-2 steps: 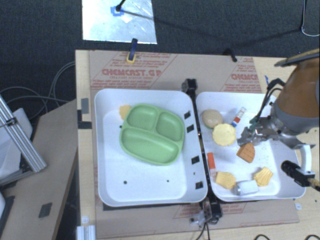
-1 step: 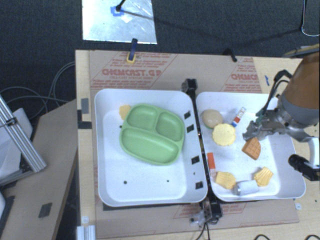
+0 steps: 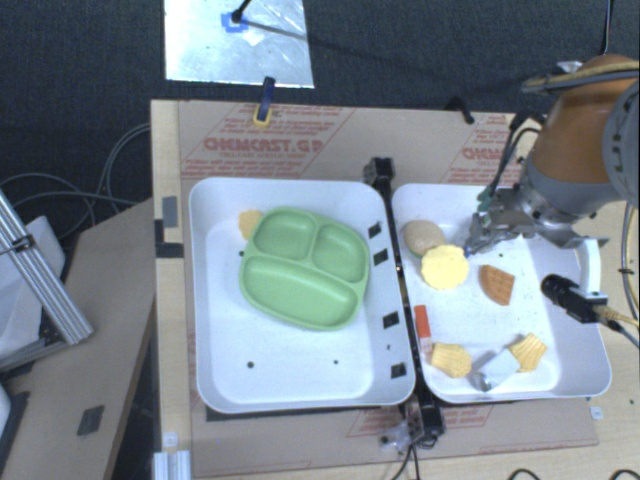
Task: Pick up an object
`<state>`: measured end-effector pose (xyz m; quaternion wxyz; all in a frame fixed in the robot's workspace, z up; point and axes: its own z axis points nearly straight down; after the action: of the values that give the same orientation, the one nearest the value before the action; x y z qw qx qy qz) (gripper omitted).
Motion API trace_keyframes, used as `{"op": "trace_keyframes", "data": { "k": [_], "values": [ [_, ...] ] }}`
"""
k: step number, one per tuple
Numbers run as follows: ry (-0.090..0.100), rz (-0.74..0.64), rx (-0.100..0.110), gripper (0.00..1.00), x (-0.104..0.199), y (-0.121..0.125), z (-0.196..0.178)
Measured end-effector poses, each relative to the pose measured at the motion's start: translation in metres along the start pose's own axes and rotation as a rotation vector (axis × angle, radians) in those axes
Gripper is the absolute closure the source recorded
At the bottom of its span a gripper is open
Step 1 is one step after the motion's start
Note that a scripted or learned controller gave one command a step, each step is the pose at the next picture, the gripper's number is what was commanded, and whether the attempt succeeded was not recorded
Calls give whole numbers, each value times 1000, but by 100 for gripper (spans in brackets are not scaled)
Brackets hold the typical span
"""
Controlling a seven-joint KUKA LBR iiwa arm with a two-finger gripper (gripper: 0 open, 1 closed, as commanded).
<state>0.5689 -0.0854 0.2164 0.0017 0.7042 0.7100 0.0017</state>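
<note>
The claw (image 3: 481, 232) hangs near the right bin's (image 3: 575, 368) back edge, its opening unclear; it may slip off the round yellow piece (image 3: 444, 267)

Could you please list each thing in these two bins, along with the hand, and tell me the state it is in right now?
green divided plate: upright in the left bin.
beige round piece: lying in the right bin.
yellow round piece: lying beside the beige one.
brown wedge: lying loose.
yellow ridged pieces: lying near the front wall.
hand: low over the right bin, above the yellow round piece.
</note>
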Motion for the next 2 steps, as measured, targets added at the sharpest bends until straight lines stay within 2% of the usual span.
{"op": "trace_keyframes", "data": {
  "k": [1,2],
  "values": [
    [1,-1,-2,100,38,45,-12],
    [0,1,0,100,57,79,-1]
  ]
}}
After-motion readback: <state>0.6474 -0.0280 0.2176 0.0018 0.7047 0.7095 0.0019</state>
